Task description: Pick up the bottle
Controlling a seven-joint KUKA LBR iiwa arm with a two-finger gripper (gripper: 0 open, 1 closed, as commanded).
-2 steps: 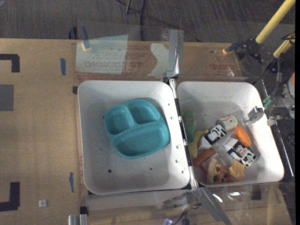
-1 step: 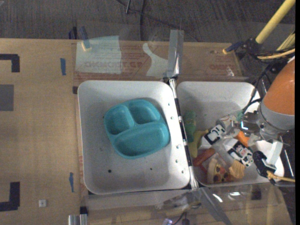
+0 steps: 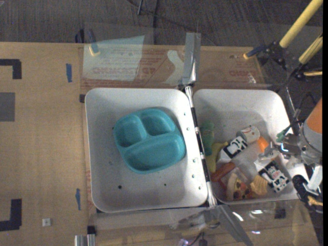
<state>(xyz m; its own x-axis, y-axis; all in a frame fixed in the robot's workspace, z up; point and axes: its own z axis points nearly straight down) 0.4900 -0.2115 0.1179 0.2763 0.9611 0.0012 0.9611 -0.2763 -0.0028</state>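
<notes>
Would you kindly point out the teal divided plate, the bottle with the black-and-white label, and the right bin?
teal divided plate (image 3: 149,146), camera view, its middle.
bottle (image 3: 239,145), camera view, its label.
right bin (image 3: 233,100), camera view, bare far wall.

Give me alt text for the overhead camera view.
The gripper hangs over the right bin, above a clutter of small items including a bottle with a black-and-white label. The left bin holds a teal divided plate.

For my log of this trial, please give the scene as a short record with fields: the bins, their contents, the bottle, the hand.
left bin: holds a teal divided plate
right bin: holds a pile of small items
bottle: white with a black-and-white label, lying tilted in the pile
hand: at the right bin's right edge, beside the pile
bottle held: not seen between the fingers
</notes>
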